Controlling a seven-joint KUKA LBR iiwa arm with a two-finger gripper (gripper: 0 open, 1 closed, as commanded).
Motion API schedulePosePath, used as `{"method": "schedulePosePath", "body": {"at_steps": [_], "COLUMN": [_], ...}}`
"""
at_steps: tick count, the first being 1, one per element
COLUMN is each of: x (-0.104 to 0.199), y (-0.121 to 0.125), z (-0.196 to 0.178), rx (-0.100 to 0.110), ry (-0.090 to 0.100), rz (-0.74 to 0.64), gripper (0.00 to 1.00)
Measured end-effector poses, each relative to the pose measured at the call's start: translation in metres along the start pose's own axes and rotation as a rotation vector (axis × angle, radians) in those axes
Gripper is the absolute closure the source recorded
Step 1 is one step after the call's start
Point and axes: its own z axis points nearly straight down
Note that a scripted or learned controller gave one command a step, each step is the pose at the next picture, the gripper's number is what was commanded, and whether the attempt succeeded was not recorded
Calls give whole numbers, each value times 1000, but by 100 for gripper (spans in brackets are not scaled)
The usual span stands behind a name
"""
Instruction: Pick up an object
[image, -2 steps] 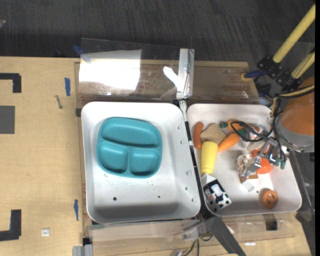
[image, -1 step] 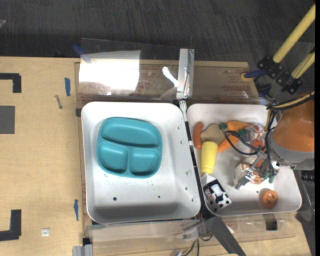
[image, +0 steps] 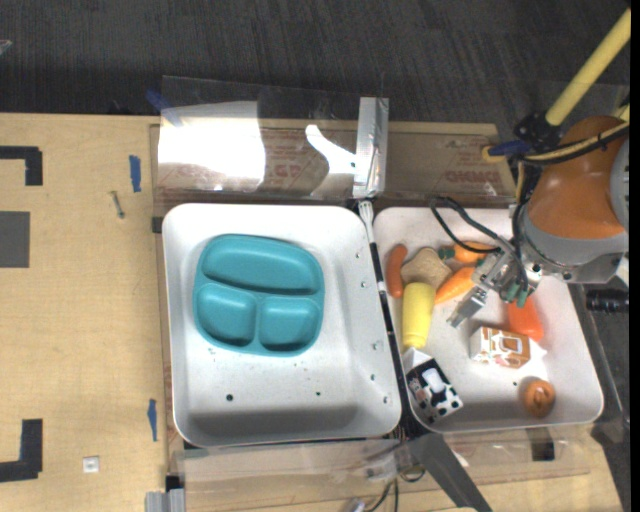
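My gripper (image: 480, 292) hangs over the middle of the right bin (image: 585, 350), below the arm's orange band. Just left of it lie an orange carrot (image: 453, 285) and a tan lump (image: 428, 264). A white and orange box (image: 500, 347) sits right below it, and a red-orange piece (image: 526, 320) lies to its lower right. Further left lie a yellow cylinder (image: 416, 312) and a red-orange sausage shape (image: 397, 266). A small orange ball (image: 538, 395) and a black and white item (image: 433, 388) rest near the front wall. Nothing visibly hangs from the gripper.
The left bin (image: 340, 390) holds a teal divided plate (image: 261, 292). A raised divider (image: 380, 290) separates the bins. Black cables (image: 460, 222) loop over the right bin's back. A clear panel and a metal bracket (image: 370, 145) stand behind the bins.
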Motion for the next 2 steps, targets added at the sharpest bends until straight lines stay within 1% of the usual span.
{"method": "schedulePosePath", "body": {"at_steps": [1, 2], "x": [38, -41], "y": [-51, 25], "z": [54, 55], "rx": [1, 3], "ry": [-2, 1], "rz": [-31, 74], "gripper": [0, 0]}}
